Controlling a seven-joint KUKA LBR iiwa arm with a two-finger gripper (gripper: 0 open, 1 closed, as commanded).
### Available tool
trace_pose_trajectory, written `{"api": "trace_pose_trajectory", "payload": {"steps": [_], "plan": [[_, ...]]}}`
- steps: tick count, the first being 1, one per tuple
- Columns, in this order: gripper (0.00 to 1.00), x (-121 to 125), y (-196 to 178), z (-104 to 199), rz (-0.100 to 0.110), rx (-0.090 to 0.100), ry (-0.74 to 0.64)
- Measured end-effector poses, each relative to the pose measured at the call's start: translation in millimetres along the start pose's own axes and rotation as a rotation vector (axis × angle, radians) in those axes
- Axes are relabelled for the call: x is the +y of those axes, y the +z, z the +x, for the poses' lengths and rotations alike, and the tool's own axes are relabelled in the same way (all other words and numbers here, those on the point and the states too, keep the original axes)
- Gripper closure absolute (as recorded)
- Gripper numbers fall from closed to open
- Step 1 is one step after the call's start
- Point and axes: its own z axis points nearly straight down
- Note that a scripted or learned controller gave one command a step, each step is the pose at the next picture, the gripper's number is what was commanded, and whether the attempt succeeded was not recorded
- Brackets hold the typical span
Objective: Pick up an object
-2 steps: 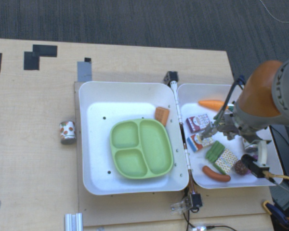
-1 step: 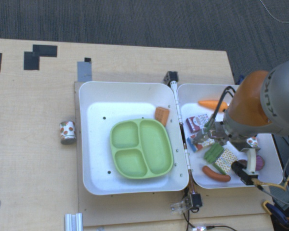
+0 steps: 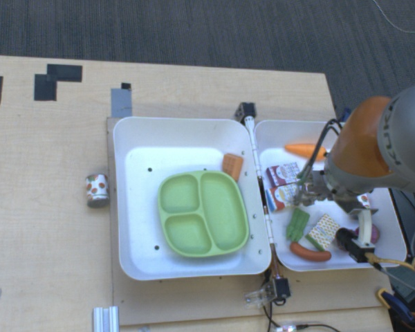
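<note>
The pale wooden bench [image 3: 48, 213] fills most of the view, with dark grey carpet [image 3: 194, 19] beyond its far edge and black tape patches [image 3: 55, 80] on its far left part. Taking the left bin [image 3: 128, 206] as the landmark: it sits near the middle of the bench, and the right bin [image 3: 394, 244] lies directly to its right, the two rims touching along a shared seam.

The grey arm with its orange band [image 3: 363, 140] comes in over the right bin from the right and covers much of that bin's far and right portions. Its end effector [image 3: 310, 194] hangs low over the middle of the right bin, just right of the seam; whether it is parted or closed, and whether it grips anything, I cannot tell, since the wrist hides it.

Inside the left bin lies a green divided plate [image 3: 204, 213], taking up most of the floor. An orange block [image 3: 232, 164] sits just past the plate's far right corner, near the seam.

In the right bin, the candidates for picking lie close together: a small printed carton [image 3: 282, 182] just beside the end effector on its left, an orange carrot [image 3: 303, 149] at the far side, partly under the arm, a green vegetable piece [image 3: 297, 223], a patterned square packet [image 3: 323, 231], and a red sausage [image 3: 310, 252] nearest the front rim.

Left of the left bin, a small printed can [image 3: 97, 189] lies on its side on the bare bench
</note>
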Motion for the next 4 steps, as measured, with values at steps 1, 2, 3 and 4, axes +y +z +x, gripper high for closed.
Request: {"api": "trace_pose_trajectory", "payload": {"steps": [1, 2, 3, 4], "plan": [[0.00, 0.0, 0.2, 0.9, 0.001, 0.002, -0.001], [0.00, -43.7, 15.1, -4.8, 0.019, 0.006, -0.002], [1.00, -41.3, 3.8, -4.9, 0.012, 0.005, -0.003], [1.00, 35.2, -81.4, 57.1, 0.025, 0.009, -0.005]]}}
